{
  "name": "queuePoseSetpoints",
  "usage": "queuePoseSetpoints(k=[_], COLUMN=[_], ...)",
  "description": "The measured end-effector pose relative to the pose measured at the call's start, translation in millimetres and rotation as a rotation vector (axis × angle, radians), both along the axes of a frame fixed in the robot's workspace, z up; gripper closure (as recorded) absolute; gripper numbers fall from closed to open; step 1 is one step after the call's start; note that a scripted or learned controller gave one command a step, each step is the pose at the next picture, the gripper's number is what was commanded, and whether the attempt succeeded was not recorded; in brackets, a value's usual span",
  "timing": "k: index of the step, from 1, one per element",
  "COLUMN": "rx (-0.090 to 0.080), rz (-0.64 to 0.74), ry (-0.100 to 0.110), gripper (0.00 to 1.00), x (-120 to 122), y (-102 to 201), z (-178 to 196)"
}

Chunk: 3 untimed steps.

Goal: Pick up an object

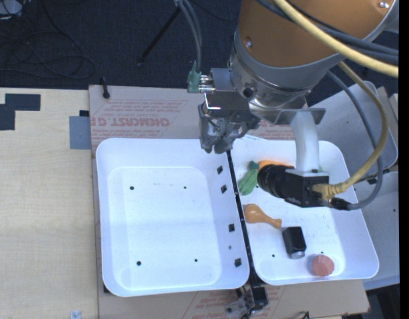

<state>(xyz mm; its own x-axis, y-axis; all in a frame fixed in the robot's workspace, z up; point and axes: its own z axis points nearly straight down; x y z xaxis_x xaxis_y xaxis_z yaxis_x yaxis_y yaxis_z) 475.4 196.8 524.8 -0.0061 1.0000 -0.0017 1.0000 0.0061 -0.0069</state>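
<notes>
Camera view: gripper [217, 139] above the left bin's [151, 142] far rim, openness impossible to tell.

Left bin [157, 218] floor wide open. Right bin [354, 238] cluttered: green piece [247, 178], tan gourd-shaped toy [261, 216], black block [294, 241], pink ball [321, 265]; bare strip by far-right wall.

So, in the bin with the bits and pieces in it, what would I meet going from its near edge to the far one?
Pinkish-red round ball → small black block → orange-tan pear-shaped toy → green leaf-shaped piece.
</notes>
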Motion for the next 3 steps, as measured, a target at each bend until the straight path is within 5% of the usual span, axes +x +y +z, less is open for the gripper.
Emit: queuePoseSetpoints(k=[1,3], rx=[-0.001,0.000], rz=[-0.008,-0.002], ry=[-0.005,-0.003], gripper=[1.00,1.00], x=[60.5,44.0], y=[-12.3,48.3], z=[12.1,12.1])
